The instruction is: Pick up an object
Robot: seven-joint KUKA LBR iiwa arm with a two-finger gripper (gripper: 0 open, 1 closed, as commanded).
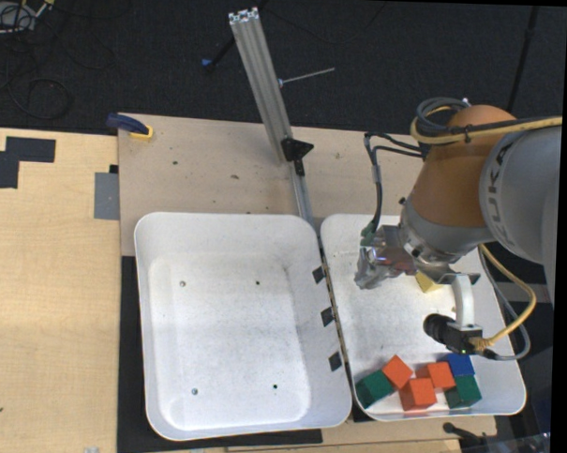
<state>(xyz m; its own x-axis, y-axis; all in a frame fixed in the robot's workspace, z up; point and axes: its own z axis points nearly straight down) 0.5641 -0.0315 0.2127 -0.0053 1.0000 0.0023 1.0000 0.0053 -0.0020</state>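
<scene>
My two-finger metal gripper point(368, 271) hung over the upper-left part of the right shallow white plastic bin point(355, 318), near the divider where the two bins meet. Fingers pointed down toward the bin floor; the view was too small and glary there for me to tell whether they were wide or narrow, and I saw nothing between them, so no hold claimed.

Task objects sat well apart from me, bunched in the near-right corner of the same bin: a dark green cube point(375, 387), an orange cube point(397, 371) touching it, a second orange cube point(419, 394) just beside, a third orange cube point(440, 375), a blue cube point(461, 364) behind that, and another dark green cube point(464, 395) at the rim. They were probably clustered there because the bin floor slopes or earlier drops pushed them into the corner. A small pale yellow block point(429, 283) lay near my wrist, partly hidden by the orange-banded grey arm point(459, 191).

The left shallow white plastic bin point(223, 321) held nothing I could pick. I judged the pick not yet done: I was over bare floor, and the next move would need a shift toward the cluster or the yellow block. Tight packing in the corner could block a finger.
</scene>
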